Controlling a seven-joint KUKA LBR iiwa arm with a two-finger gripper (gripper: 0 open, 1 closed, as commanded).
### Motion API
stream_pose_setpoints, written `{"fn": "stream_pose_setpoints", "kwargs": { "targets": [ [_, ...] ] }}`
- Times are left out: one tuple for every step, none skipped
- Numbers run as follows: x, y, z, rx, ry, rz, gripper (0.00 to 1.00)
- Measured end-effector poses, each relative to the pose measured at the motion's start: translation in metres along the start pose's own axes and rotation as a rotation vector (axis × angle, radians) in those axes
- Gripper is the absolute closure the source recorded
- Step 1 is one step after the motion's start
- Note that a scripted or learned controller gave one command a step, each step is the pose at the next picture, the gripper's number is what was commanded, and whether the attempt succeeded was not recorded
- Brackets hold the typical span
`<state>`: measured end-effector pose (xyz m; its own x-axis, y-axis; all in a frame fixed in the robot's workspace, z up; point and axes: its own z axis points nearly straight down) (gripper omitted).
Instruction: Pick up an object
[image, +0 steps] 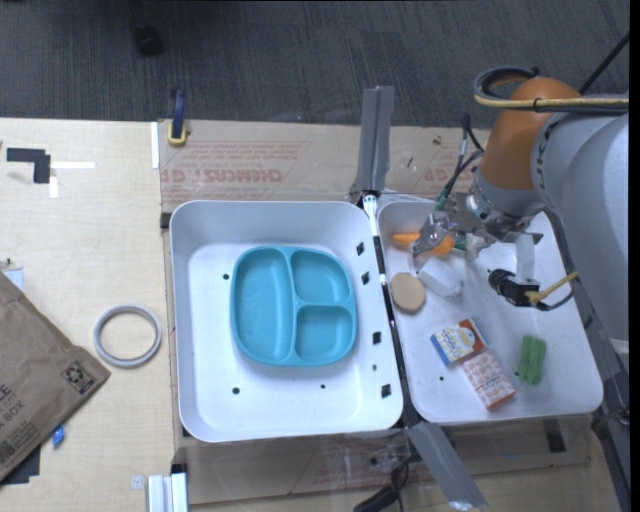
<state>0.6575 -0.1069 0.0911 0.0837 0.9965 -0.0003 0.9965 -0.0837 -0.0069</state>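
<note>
Camera view puts your tool (437, 240) upper right, low over the orange piece (405, 239); I cannot tell its state. Centre it on the piece first.

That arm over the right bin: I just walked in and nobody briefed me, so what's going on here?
A grey arm with an orange band is reaching into the right bin, its gripper low at the far end beside an orange item. A tan round piece, small packets and a green block lie loose there. The left bin holds a blue divided tray.
</note>
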Motion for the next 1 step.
{"fn": "stream_pose_setpoints", "kwargs": {
  "targets": [
    [-0.0470, -0.0167, -0.0010, -0.006, 0.000, 0.121, 0.00]
  ]
}}
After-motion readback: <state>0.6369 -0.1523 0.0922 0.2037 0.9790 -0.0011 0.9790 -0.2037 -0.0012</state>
